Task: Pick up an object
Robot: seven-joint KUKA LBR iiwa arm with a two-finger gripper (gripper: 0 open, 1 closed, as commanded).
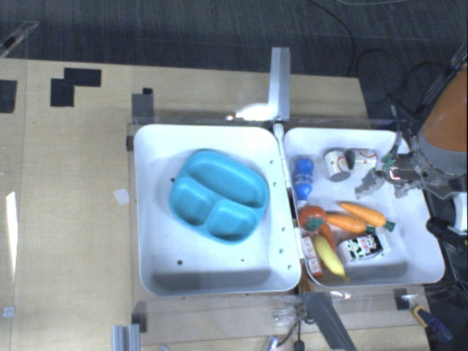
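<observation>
Beside gripper [380,179], long orange carrot [363,215]

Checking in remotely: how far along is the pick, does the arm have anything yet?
Done: nothing looks picked yet. The carrot, banana, blue bottle and can all lie in the right bin.
In hand: the gripper sits low over that bin, above the carrot and right of the can, with no object visibly between its fingers.
Left: closing on one item and lifting it out.

Blue plate [218,194], orange carrot [363,214], yellow banana [330,257], blue bottle [303,178], 2 white bins [146,218].
</observation>
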